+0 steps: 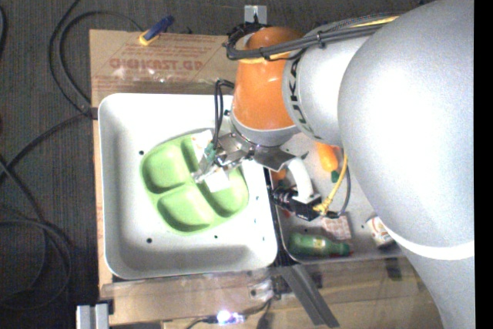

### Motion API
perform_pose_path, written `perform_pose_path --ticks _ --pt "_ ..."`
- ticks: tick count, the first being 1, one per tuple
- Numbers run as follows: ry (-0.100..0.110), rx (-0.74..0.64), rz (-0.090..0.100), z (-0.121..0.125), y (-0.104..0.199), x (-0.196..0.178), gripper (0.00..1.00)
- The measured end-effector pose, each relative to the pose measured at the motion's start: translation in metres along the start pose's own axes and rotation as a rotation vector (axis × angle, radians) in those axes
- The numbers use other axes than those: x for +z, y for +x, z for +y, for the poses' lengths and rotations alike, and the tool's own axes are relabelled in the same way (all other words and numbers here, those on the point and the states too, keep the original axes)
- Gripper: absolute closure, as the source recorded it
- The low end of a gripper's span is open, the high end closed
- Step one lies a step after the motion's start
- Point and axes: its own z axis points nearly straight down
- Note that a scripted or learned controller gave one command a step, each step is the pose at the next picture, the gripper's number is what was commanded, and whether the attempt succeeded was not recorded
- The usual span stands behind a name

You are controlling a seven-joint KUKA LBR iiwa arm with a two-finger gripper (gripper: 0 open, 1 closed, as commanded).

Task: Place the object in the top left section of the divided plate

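Gripper: over the green divided plate — near its upper right part
Claw: opening and any load — cannot tell
Plate: in the left white bin

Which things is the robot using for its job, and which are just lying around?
For the job:
green divided plate in the left white bin
gripper, above the plate

Just lying about:
green bottle in the right bin
orange item beside the arm
blue-and-yellow clip on the cardboard
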Motion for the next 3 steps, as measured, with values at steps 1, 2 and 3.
perform_pose_path --ticks 1,2,3 --pt "-0.001 0.025 -0.002 -0.040 -0.037 -0.093 1.00" --pt "0.002 -0.029 0.001 -0.035 0.027 -0.029 1.00" --pt "-0.001 -0.129 0.000 -0.044 -0.004 -0.025 1.00"
